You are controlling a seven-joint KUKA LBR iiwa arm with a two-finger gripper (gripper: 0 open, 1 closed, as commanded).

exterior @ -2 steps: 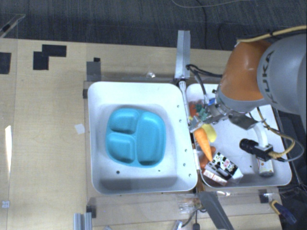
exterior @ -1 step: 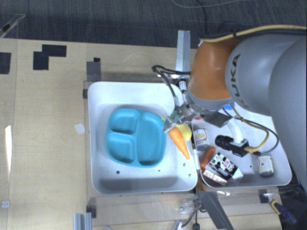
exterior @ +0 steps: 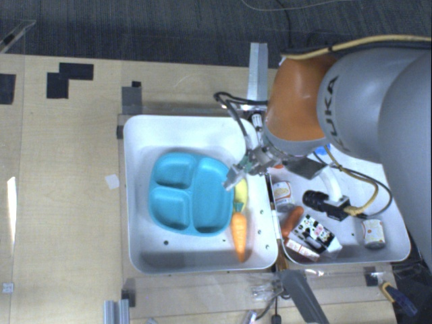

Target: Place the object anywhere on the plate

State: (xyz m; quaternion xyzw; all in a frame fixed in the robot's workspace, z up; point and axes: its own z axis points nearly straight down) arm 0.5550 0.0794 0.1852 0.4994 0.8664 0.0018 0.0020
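Where the grey arm [exterior: 378,86] with its orange band [exterior: 293,103] reaches in from the right of the frame, it covers the upper part of the right bin [exterior: 403,247], and its gripper [exterior: 237,174] hangs near the wall between the two bins, just over the right edge of the blue plate [exterior: 177,204]; whether the gripper is released or clenched cannot be told at this slant, nor whether it has hold of anything; the plate, with three compartments, lies near the middle of the left bin [exterior: 132,181], turned a little askew; a yellow-green piece [exterior: 241,192] sits just below the gripper in the frame, right beside the plate's right rim and off the plate, on the bin floor as far as can be judged; whether it touches the gripper is unclear; an orange carrot [exterior: 239,233] lies directly below that piece, its upper end meeting it and its tip pointing toward the lower wall of the left bin, beside the plate's lower right corner; in the right bin, lower right of the frame, lie a small pale packet [exterior: 279,193], a red-orange thing [exterior: 293,219], a patterned box [exterior: 312,235] and a small white cylinder [exterior: 373,232].
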